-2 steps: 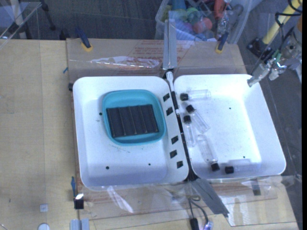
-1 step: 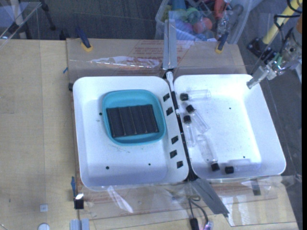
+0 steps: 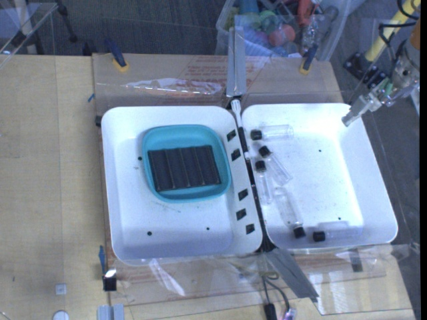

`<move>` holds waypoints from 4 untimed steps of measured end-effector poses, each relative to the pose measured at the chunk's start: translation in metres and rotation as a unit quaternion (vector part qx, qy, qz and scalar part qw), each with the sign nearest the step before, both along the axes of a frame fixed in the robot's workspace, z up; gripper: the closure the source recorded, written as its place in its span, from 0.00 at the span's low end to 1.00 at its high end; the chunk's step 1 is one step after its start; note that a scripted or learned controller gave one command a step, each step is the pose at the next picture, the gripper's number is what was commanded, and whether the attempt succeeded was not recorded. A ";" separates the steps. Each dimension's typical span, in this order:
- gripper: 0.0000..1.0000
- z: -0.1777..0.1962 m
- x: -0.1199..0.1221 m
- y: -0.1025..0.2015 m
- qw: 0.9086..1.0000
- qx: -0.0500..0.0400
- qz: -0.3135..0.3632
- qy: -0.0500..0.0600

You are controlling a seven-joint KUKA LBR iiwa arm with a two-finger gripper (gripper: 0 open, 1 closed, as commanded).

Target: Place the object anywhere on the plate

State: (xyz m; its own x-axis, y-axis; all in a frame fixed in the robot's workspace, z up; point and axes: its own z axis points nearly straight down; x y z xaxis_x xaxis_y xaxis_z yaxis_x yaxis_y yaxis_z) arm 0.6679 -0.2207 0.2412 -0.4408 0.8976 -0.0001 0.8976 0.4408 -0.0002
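Observation:
A teal plate (image 3: 152,141) sits in the left white bin (image 3: 123,219). On the plate lies a dark, ribbed rectangular block (image 3: 183,167), flat and roughly centred. My gripper (image 3: 351,117) hangs over the far right corner of the right bin (image 3: 360,179), well away from the plate and the block, and nothing shows in it. The arm reaches in from the upper right.
Several clear vials with black caps (image 3: 270,133) lie along the right bin's left side and near its front edge (image 3: 308,233). A clear tub of colourful toys (image 3: 283,12) stands behind the bins. Black clips line the divider (image 3: 240,179) between the bins.

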 end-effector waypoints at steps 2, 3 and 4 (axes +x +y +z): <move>0.00 0.043 0.000 0.000 0.998 0.000 0.056 -0.001; 0.00 0.048 0.001 0.000 0.997 -0.001 0.074 -0.003; 0.00 0.136 0.001 0.000 0.996 -0.001 0.094 -0.003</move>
State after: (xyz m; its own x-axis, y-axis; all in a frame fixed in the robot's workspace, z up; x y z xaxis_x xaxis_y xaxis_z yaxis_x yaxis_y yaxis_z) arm 0.6685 -0.2204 0.3772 -0.6016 0.7988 -0.0053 0.7988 0.6016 0.0041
